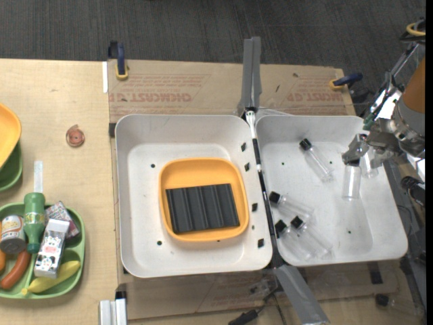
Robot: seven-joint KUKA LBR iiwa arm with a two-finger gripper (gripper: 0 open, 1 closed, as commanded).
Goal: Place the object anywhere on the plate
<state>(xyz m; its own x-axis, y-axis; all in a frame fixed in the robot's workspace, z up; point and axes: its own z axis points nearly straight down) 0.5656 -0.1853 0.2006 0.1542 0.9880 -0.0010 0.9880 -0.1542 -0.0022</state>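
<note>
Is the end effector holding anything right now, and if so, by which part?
It cannot be told. The end effector sits right above a clear tube in the right bin, but the view doesn't show the tube between its fingers.

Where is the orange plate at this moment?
In the camera view the orange plate lies in the middle of the left white bin, with a dark ribbed block resting on it. The right bin beside it holds clear vials.

My lab bench: cardboard base (230,87) held by clamps (120,63), two white bins (135,181), carpet (203,12) at frame top.
</note>
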